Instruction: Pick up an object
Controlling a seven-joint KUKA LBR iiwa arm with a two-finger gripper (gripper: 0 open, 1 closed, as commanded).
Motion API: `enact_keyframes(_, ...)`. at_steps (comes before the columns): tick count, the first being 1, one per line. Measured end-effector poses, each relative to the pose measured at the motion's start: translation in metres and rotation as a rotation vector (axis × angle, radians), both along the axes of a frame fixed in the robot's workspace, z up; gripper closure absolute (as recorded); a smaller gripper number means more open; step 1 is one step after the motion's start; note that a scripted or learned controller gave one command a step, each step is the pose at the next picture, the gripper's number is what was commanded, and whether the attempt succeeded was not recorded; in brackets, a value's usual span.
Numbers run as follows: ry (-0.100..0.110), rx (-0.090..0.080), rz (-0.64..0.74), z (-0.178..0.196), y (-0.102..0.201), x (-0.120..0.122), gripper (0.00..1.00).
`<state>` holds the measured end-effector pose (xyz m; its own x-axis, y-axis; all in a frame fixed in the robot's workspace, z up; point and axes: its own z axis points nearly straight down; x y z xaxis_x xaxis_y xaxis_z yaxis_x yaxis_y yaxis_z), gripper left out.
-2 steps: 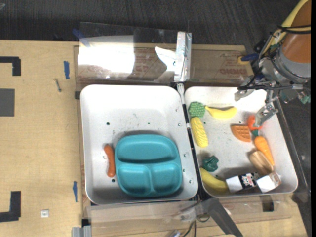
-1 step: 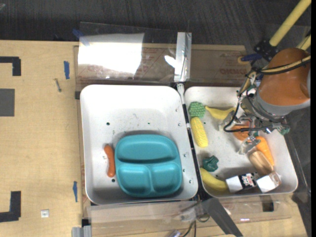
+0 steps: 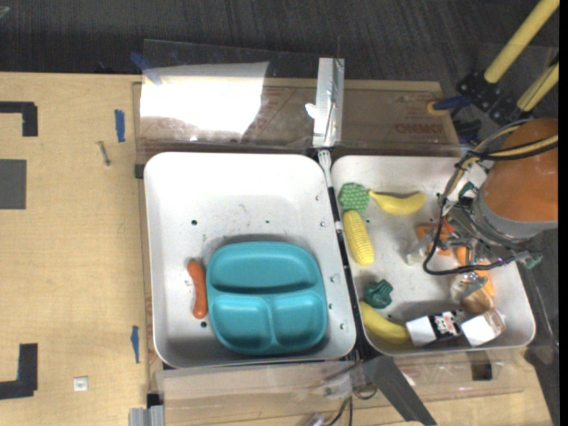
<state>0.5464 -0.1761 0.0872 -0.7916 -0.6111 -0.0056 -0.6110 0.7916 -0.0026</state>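
Note:
The right bin holds several toy foods. A yellow corn cob lies by its left wall, below a green piece. One banana lies near the back and a second banana at the front, beside a dark green item. A black and white box, a white block and a brown piece rest along the front right. My gripper reaches down at the bin's right side among cables, over small orange pieces.
The left bin holds a teal compartment tray with an orange sausage beside its left edge. The arm's orange band hangs over the right bin's right wall. A clear divider stands behind the bins.

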Motion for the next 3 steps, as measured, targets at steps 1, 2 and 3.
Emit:
enact_keyframes(1,-0.001,-0.001,-0.05,0.001,0.023,-0.006,0.0)
enact_keyframes(2,-0.008,-0.002,-0.05,0.013,0.024,-0.003,1.0)
enact_keyframes(3,-0.009,-0.001,-0.148,0.116,0.042,0.006,1.0)
